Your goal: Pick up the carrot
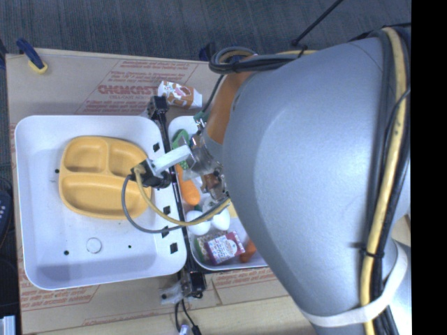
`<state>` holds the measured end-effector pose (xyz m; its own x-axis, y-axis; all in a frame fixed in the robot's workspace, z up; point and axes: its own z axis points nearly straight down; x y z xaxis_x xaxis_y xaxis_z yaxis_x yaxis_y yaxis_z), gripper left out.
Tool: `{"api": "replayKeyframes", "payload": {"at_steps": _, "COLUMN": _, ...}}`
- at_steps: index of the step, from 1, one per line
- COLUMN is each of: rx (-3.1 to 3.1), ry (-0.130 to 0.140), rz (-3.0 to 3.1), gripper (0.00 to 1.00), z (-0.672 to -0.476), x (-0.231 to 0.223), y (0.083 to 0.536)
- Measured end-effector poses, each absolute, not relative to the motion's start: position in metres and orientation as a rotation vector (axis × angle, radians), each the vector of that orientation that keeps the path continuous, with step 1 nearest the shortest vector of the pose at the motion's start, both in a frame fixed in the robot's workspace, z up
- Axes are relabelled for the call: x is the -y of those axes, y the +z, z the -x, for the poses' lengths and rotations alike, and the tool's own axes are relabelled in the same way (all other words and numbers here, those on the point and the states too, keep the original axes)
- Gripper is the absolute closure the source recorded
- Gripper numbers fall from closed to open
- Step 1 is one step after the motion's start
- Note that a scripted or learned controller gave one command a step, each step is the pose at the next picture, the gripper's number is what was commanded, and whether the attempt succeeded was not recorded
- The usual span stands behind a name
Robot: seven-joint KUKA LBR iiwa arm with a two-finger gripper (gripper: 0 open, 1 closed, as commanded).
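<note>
The step in hand appears to be the approach to the grasp.

In the right white bin (209,262), nearest, lie a red-labelled packet (222,246) and two white eggs (209,222). Just beyond them lies the orange carrot (188,187), beside the bin's left wall. The gripper (201,165) hangs directly above it; whether it is open or closed cannot be determined. The next move requires a straight descent onto the carrot.

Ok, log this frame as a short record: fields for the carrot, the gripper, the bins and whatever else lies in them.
carrot: orange, lying in the right bin, near its left wall
gripper: low over the right bin, close beside the carrot; grasp not confirmed
left bin: holds a yellow divided tray
right bin: mostly hidden under the arm
other items: red packet and white egg-like objects at the near end
</note>
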<state>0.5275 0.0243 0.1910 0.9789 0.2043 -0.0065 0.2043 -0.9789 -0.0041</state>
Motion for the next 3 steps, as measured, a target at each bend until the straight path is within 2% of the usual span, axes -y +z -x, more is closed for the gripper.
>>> {"api": "replayKeyframes", "payload": {"at_steps": 1, "rx": 0.349, "ry": 0.011, "rz": 3.118, "gripper": 0.00, "z": -0.525, "x": -0.031, "y": 0.191}}
{"api": "replayKeyframes", "payload": {"at_steps": 2, "rx": 0.323, "ry": 0.013, "rz": 3.121, "gripper": 0.00, "z": -0.512, "x": -0.010, "y": 0.191}}
{"api": "replayKeyframes", "payload": {"at_steps": 3, "rx": 0.323, "ry": 0.007, "rz": 3.122, "gripper": 0.00, "z": -0.529, "x": -0.025, "y": 0.191}}
